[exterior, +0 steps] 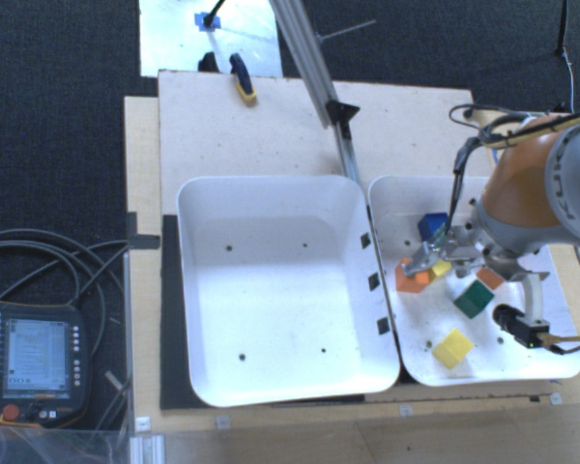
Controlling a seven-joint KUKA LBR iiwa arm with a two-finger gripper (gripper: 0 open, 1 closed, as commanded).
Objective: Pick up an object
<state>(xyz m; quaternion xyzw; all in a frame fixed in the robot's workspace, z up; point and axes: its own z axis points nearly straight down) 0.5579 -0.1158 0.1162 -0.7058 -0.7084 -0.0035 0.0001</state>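
The arm (551, 187) was grey with a broad orange band — black cables looped over its top, and a small black fitting sat lower down.

Looks like a robotics lab: teach pendant (34, 361) with cables at lower left, two white bins (280, 288) on a plywood bench (271, 124), aluminium camera pole (304, 46) up top.

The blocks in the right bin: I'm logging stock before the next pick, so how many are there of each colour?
Blue block: 1
Orange block: 1
Green block: 1
Yellow block: 1
Small yellow piece beside the orange one: 1
Small orange-brown piece, partly under the arm: 1
Total: 6
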